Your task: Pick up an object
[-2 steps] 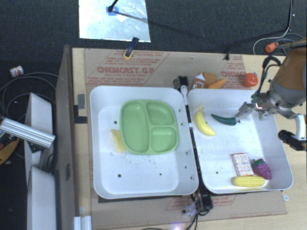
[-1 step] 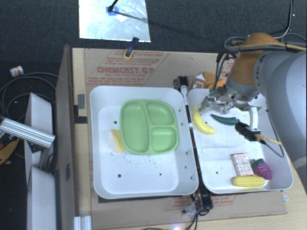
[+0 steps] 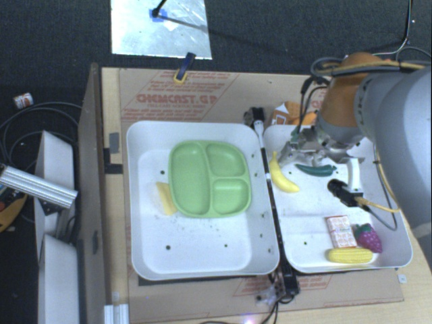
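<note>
My gripper (image 3: 305, 151) hangs low over the upper left part of the right bin (image 3: 398, 252), and I cannot tell from here whether it is released or clenched on anything. Just below and to its left lies a yellow banana (image 3: 282, 177), near the bin's left wall; right beside my gripper, toward my arm, a dark teal object (image 3: 316, 170) lies on the white floor. Farther down and to the right sit a small red-and-white box (image 3: 340, 231), a purple bunch of grapes (image 3: 369, 238) and a yellow corn cob (image 3: 349, 255), close together near the bin's lower edge. Well to my gripper's left, the left bin (image 3: 145, 248) carries a green divided plate (image 3: 208, 179) with a pale yellow piece (image 3: 165, 198) touching its left rim. Both bins rest on a cardboard sheet (image 3: 202, 93) with red print on the desk. Beyond it the floor is dark carpet (image 3: 54, 32) with a shiny foil square (image 3: 162, 19) lying on it, and black cables (image 3: 20, 133) loop at the far left.
</note>
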